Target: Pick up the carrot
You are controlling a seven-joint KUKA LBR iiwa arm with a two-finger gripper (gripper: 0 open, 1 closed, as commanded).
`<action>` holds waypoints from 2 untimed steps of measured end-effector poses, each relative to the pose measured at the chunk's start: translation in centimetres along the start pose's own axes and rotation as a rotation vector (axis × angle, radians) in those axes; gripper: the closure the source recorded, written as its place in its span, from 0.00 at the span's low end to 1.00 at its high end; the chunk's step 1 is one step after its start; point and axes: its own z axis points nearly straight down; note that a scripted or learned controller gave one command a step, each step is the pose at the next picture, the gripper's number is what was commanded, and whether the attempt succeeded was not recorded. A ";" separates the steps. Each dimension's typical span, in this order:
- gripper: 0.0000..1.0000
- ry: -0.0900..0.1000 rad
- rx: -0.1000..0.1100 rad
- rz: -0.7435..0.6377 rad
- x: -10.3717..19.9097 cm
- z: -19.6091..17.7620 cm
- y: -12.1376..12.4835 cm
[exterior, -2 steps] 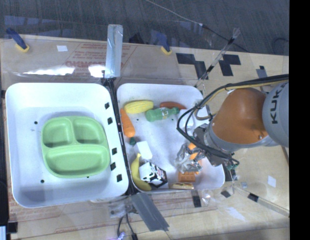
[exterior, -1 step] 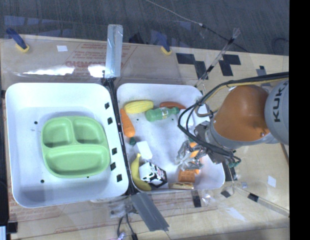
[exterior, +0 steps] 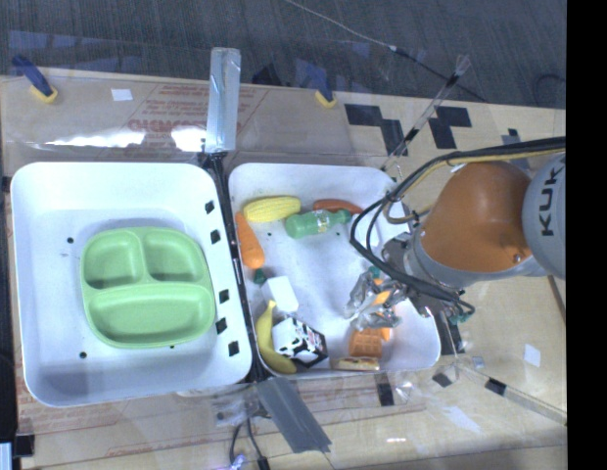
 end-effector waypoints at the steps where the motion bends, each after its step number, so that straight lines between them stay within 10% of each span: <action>1: 1.00 -0.003 0.002 -0.007 -0.3 -1.0 0.1; 2: 1.00 -0.007 0.004 -0.013 -0.6 -2.1 0.1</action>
